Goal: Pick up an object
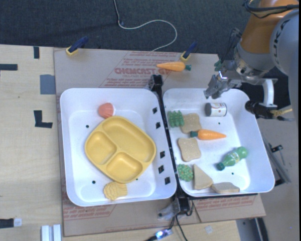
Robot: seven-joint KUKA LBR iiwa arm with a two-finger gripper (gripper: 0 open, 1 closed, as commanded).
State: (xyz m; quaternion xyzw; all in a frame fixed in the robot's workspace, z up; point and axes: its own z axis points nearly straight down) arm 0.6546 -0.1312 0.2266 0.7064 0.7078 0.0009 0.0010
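While your end effector (214,90) hangs over the right bin's (263,144) far rim, finger spread unreadable, a small can (216,109) lies just beneath and bare floor opens rightward.

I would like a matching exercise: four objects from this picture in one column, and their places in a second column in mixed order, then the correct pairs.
Objects
1. yellow plastic divided tray
2. green plastic bottle
3. orange toy carrot with green top
4. small white and black canister

Places
A. on the cardboard, outside both bins
B. left bin, middle
C. right bin, far edge, under the end effector
D. right bin, right side

Pairs: 1-B, 2-D, 3-A, 4-C
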